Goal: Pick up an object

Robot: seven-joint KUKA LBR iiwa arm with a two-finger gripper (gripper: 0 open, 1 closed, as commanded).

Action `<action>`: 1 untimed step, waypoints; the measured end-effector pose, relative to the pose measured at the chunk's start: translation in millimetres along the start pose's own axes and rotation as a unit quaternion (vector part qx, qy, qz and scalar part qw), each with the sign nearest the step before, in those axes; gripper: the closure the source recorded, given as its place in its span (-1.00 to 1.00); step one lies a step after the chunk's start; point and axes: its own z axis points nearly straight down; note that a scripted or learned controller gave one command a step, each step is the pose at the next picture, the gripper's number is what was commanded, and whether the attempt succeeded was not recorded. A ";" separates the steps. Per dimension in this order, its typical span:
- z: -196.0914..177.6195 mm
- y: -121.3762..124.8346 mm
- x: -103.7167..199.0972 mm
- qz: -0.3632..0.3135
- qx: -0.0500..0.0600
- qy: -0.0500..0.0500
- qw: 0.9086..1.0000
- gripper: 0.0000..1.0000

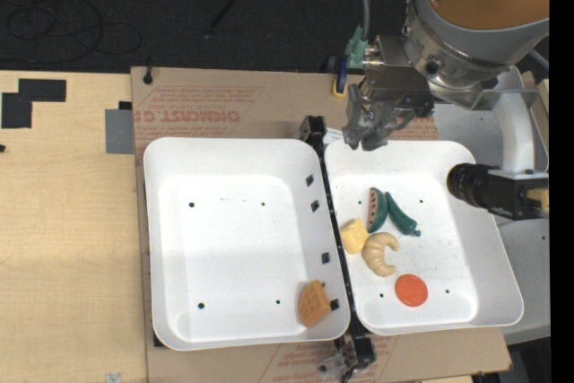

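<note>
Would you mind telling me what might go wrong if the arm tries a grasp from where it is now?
1. The croissant, yellow block, watermelon slice and green pepper lie bunched in the right bin; the gripper may nudge neighbours or catch two.
2. The red disc looks flat and may slip.
3. The cracker leans against the left bin's wall, leaving little room.
</note>
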 end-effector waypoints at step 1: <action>3.0 0.9 34.2 0.000 0.002 -0.001 1.000 1.00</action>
